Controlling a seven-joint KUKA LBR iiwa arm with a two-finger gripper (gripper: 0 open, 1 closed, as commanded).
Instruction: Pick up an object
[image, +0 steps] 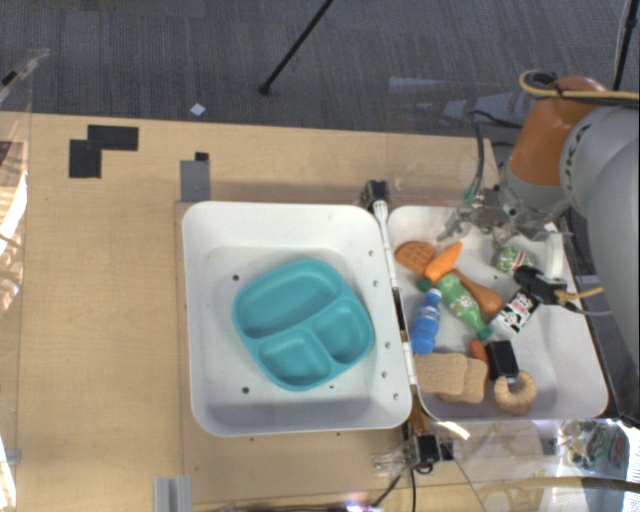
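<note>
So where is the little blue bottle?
The blue bottle lies in the right bin, near its left wall, beside the green bottle and just above the bread slices.

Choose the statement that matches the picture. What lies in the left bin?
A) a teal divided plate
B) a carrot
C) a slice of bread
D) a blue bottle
A: the teal divided plate lies alone in the left bin, while the blue bottle, carrot and bread slice all lie in the right bin.
</note>
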